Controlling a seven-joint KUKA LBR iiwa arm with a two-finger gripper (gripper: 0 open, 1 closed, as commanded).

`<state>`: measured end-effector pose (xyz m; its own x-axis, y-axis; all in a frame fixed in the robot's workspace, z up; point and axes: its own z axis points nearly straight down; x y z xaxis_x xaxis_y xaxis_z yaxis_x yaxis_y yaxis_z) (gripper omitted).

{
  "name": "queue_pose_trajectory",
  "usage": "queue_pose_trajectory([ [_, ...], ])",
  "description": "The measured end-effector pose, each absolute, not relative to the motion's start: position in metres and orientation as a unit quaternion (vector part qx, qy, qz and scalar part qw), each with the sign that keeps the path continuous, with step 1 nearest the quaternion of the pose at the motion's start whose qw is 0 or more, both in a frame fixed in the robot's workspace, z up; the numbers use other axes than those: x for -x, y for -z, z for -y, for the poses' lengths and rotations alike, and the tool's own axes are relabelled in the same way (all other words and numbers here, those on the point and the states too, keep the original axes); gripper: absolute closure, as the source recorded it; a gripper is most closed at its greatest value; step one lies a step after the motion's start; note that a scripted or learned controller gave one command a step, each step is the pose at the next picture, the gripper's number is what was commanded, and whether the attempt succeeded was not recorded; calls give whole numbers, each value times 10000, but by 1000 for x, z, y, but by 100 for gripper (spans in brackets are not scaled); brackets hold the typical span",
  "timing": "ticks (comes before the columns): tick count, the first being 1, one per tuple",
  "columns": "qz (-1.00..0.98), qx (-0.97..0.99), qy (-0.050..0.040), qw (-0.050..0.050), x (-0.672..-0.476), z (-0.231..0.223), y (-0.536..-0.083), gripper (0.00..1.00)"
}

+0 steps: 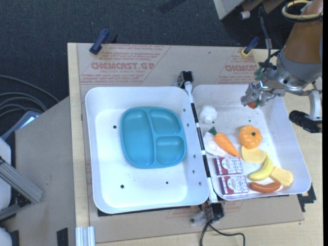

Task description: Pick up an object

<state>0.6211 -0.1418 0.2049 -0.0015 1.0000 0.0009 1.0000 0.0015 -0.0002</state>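
Dark carpet surrounds the counter, whose brown protective film bears red printed lettering; blue clips sit on its far edge. Grey cables lie at the left margin, partly cut off. Left bin: holds a blue divided plate. Right bin: toy foods crowd its near half, among them a carrot, an orange pumpkin, a banana, a sausage, two flat packets and a white item too small to identify. Arm: enters at upper right, its upper part cut off. Pincer: poised over the right bin's far corner, a small reddish patch at its tip; whether the fingers are apart or together cannot be told.
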Motion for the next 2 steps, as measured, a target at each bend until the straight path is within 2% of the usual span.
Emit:
queue_pose_trajectory([
  [1, 7075, 7067, -4, 14, -556, 77, -267, 100],
  [2, 7073, 7069, -7, 17, -507, 46, -274, 100],
])
